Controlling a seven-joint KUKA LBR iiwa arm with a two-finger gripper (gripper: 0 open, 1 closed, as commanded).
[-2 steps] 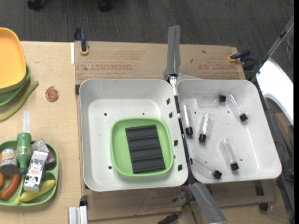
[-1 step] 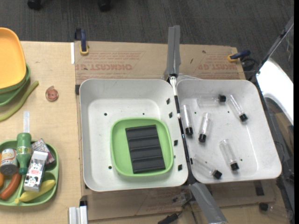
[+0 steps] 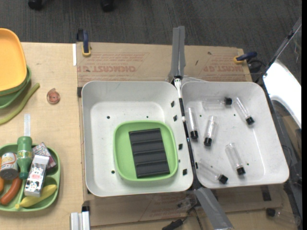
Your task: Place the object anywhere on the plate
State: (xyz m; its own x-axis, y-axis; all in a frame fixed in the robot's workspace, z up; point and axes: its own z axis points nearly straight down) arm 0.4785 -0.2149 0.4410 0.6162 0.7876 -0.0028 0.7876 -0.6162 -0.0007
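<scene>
Find the green plate (image 3: 122, 150) in the left bin (image 3: 96, 128); a black ridged block (image 3: 148, 152) lies on its middle. Find six clear vials (image 3: 209, 131) with black caps scattered flat in the right bin (image 3: 268, 143), all apart from the plate, beyond the adjoining bin walls. A compartment tray (image 3: 45, 200) of toy food sits on the bench, left.

Two shallow white bins (image 3: 96, 99) are counted side by side. One green square plate (image 3: 122, 133) is seen, carrying one black ribbed block (image 3: 147, 152). Six clear black-capped plastic vials (image 3: 209, 131) are tallied.
</scene>
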